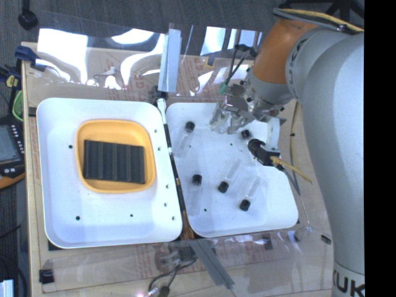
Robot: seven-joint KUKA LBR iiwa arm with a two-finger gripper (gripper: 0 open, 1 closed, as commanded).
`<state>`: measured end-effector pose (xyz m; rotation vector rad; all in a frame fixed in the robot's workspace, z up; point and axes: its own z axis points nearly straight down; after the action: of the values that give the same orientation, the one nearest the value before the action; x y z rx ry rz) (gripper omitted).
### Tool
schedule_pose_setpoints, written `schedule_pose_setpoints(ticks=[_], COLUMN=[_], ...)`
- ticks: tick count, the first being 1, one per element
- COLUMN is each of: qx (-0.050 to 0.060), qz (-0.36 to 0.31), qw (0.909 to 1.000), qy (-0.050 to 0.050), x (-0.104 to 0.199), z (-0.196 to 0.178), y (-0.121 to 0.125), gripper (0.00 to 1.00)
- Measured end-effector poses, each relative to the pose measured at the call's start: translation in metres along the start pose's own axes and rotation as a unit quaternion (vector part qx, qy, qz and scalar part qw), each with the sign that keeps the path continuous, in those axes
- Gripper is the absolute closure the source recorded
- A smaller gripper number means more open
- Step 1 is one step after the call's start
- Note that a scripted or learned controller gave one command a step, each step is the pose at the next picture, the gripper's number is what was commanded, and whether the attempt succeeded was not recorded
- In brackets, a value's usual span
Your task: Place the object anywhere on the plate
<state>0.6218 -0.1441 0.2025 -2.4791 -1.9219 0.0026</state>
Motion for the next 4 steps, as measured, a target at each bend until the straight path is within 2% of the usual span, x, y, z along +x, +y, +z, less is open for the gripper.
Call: schedule_pose_setpoints(ticks=[1, 2, 3, 4], qx=[0.001, -0.001, 0.001, 0.001], qz=[-0.079, -0.092, -0.140, -0.180], qw=[0.9969, 0.9958, 0.9902, 0.9837], qy=[-0.001, -0.001, -0.001, -0.002], x=[0.031, 0.079, 0.117, 0.147], z=[0.035, -0.023, 0.004, 0.013], y=[-0.061, -0.092, -0.096, -0.120], gripper=[1.00, 1.00, 1.00, 1.00])
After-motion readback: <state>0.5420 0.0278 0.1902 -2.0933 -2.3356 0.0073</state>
